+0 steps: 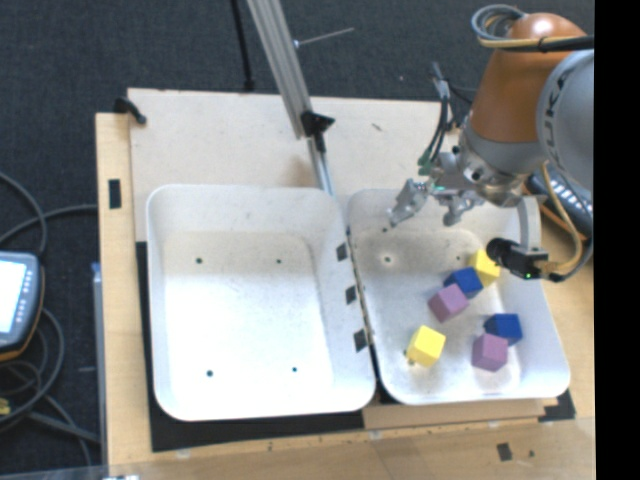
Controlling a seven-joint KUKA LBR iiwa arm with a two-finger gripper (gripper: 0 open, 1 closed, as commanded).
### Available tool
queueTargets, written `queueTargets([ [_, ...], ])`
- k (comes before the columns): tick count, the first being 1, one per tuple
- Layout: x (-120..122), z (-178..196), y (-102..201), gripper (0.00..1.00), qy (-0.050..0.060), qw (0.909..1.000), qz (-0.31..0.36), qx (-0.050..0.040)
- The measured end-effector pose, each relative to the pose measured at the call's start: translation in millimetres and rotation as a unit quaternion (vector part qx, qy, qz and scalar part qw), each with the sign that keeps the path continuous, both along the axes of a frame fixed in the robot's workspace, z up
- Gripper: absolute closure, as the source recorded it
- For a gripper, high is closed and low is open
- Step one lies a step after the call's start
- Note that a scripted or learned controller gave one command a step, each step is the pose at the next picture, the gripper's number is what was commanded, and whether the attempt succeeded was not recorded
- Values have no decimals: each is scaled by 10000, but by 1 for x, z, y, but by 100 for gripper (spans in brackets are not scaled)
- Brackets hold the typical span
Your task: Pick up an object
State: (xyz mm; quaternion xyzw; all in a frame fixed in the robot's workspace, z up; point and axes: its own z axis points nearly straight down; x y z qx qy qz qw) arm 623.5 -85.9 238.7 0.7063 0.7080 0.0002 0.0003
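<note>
Several small blocks lie in the right bin [400, 388]: a yellow one [426, 345] near the front left, a purple one [449, 301] in the middle, a blue one [464, 281] touching it, a yellow one [487, 263] further back, another blue one [505, 326] and another purple one [490, 351] at the right. My gripper [432, 205] hangs above the bin's back part, behind the blocks, open with nothing between its fingers.
The left bin [250, 298] stands beside the right one, their rims meeting in the middle. A slanted metal pole [283, 58] rises from behind the bins. A pendant [15, 298] and cables lie left of the bench.
</note>
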Motion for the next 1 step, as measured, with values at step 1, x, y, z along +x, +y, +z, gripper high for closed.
queueTargets([
  [1,-35,-117,-32,0,44,10000,-24,-5],
])
